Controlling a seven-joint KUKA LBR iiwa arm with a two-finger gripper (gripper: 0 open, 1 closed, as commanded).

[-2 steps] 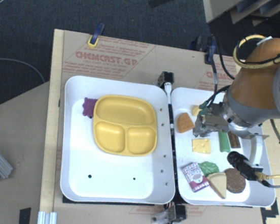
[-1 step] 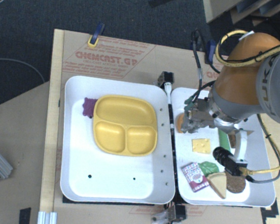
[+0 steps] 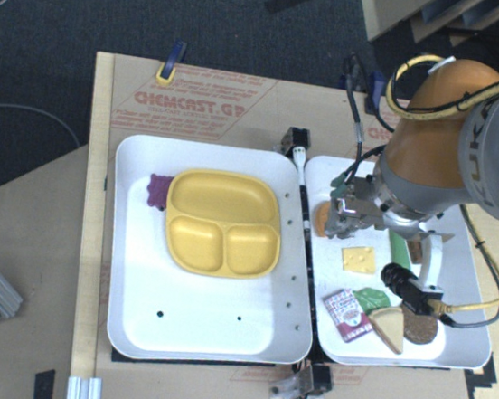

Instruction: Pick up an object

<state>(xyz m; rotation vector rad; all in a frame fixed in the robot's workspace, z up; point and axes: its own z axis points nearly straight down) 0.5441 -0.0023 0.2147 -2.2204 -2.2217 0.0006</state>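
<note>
Bench with two shallow white bins set side by side on a brown board printed in red lettering. Left bin (image 3: 133, 252): holds one yellow divided plate (image 3: 224, 223), three compartments, lying flat toward the bin's far half; a small purple item (image 3: 157, 190) lies against the plate's left edge, partly hidden by it. Right bin (image 3: 472, 347): holds several small objects. A square yellow cheese slice (image 3: 358, 259) lies flat near the bin's middle. A pink-and-white packet (image 3: 346, 310) lies nearer the front, tilted. A green leaf-shaped piece (image 3: 371, 299) sits just beside the packet on its right. A tan wedge (image 3: 387, 330) lies at the front, next to a round brown piece (image 3: 420, 330). A green stick-like item (image 3: 399, 250) lies to the right of the cheese slice, partly covered by the arm. An orange-brown round object (image 3: 321, 218) sits near the bin's left wall, partly hidden by the gripper. Arm: grey with an orange band, reaching in from the right over the right bin. Gripper (image 3: 346, 214): low over the far left part of the right bin, just beside the orange-brown round object; whether it is open or closed, and whether it grips anything, cannot be told from this view.
</note>
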